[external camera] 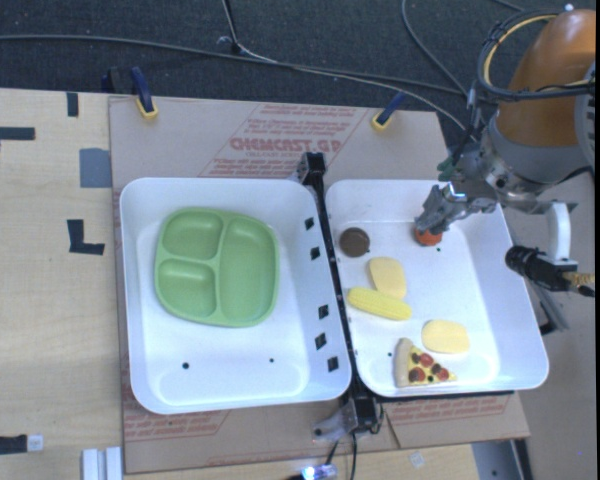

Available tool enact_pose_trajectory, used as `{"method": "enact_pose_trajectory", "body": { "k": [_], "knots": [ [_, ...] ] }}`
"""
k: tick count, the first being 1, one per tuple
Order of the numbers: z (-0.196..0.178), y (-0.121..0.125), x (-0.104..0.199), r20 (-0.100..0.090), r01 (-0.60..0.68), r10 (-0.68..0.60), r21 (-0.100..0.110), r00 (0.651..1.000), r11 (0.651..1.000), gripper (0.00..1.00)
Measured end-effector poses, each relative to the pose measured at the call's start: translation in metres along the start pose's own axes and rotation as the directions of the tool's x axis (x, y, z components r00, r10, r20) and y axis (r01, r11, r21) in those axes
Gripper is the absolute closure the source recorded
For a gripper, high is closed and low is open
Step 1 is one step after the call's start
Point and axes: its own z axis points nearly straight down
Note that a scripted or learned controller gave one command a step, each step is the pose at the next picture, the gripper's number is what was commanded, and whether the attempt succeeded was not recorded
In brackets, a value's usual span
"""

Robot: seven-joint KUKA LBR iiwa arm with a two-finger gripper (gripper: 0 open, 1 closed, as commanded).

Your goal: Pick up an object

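My gripper (432,220) hangs over the far part of the right bin (500,268), pointing down and to the left. A small orange-red object (428,236) sits right at its tip, partly covered by it. Whether the object rests on the bin floor or is lifted off it is unclear. Other objects lie in the same bin: a brown round disc (354,242), a pale yellow piece (387,275), a yellow corn cob (380,304), a pale yellow oval (446,337) and a pizza slice (420,365).
The left bin (140,348) holds a green divided plate (218,266). A black divider (325,268) runs between the two bins. Cables cross the dark floor behind the bench. A black fitting (540,263) sticks out beside the right bin's right rim.
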Motion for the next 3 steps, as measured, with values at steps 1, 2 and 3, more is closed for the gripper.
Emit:
{"method": "enact_pose_trajectory", "body": {
  "k": [1, 2, 3],
  "knots": [
    [0.019, -0.011, 0.057, -0.002, 0.005, -0.005, 0.006, 1.0, 1.0, 1.0],
    [0.039, -0.024, 0.107, -0.001, 0.004, -0.004, 0.007, 1.0, 1.0, 1.0],
    [0.051, -0.047, 0.157, -0.001, 0.004, -0.004, 0.008, 1.0, 1.0, 1.0]
  ]
}}
